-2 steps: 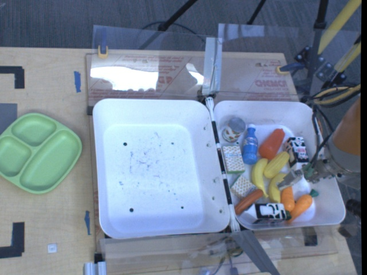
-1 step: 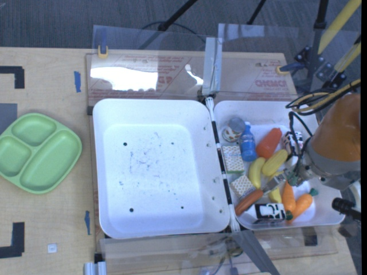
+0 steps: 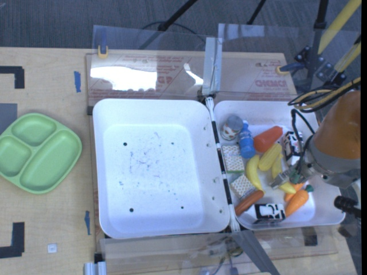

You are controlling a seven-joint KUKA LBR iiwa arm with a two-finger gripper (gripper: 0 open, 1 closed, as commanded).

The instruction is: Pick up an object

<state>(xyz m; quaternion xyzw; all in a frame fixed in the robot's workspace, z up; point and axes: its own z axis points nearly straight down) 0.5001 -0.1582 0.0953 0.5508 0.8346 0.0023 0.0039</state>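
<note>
The right bin [image 3: 327,213] holds a pile of toy items. Among them are a yellow banana [image 3: 252,172], a yellow corn-like piece [image 3: 269,158], a blue bottle [image 3: 246,142], an orange-red vegetable [image 3: 268,137] and a grey round can [image 3: 232,126]. Nearer the front lie a carrot [image 3: 297,200], a reddish sausage [image 3: 249,201] and a black-and-white block [image 3: 269,212]. My gripper [image 3: 288,177] is down in this bin, just right of the banana and above the carrot. It sits low among the items, partly masked by the wrist.
The left bin [image 3: 114,119] has a white floor with faint blue scribbles. A green divided plate [image 3: 37,152] lies on the bench far left. Clear plastic panels [image 3: 212,62] stand behind both bins. Two checkered pads [image 3: 232,158] lie near the divider. Cables hang by the arm [image 3: 338,130].
</note>
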